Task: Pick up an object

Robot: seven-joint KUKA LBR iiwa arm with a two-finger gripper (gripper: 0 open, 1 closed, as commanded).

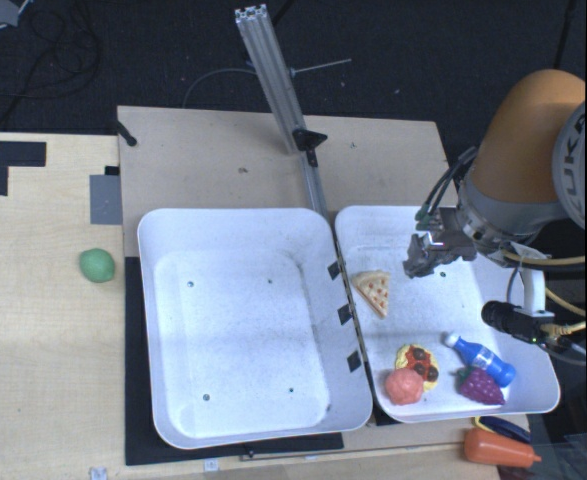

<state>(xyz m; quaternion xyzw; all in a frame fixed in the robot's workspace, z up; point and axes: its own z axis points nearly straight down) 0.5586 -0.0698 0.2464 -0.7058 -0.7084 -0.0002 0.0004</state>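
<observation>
Pizza slice [373, 292] lies flat in right bin [533, 393] near the divider, gripper [425, 258] hovering just beside it, jaws' state unclear; flat wedge may slip out, or jaws hit the wall.

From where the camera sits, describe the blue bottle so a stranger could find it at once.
Start at the right white bin, the one the arm reaches over. Go to its near right corner, where small toys cluster. The blue bottle lies on its side with a white cap, just above the purple grapes; it is the only blue item there.
</observation>
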